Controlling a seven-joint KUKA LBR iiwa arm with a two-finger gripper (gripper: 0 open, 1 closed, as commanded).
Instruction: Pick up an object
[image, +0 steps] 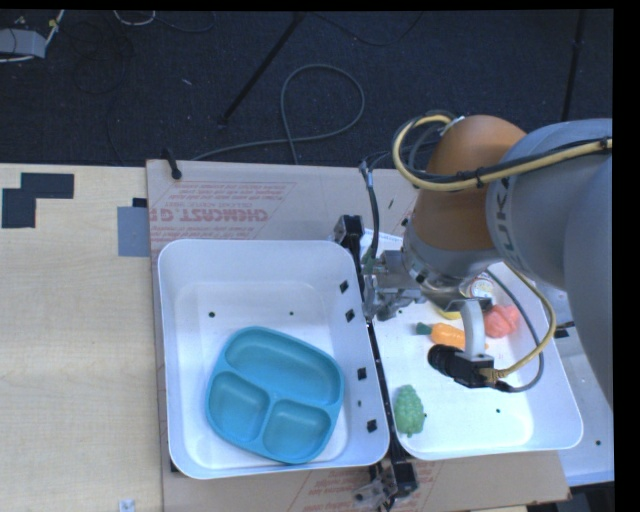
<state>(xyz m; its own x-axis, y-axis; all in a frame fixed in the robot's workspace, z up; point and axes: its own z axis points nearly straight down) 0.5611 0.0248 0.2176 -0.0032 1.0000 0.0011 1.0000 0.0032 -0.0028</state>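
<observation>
My gripper (386, 288) hangs low over the upper left corner of the right bin (520, 425), close to the divider between the two bins. The grey arm with its orange band covers the bin's back part. A green bumpy object (408, 409) lies near the bin's front left. A small orange carrot-like object (446, 333) lies near the middle, just right of the gripper. A pink object (504, 320) lies further right, partly behind the wrist hardware. Nothing shows between the gripper's tips.
The left bin (200, 280) holds a blue divided tray (273, 393) in its front half. A pale round item (481, 290) peeks out beneath the arm. Cardboard lies under both bins, with the wooden bench to the left.
</observation>
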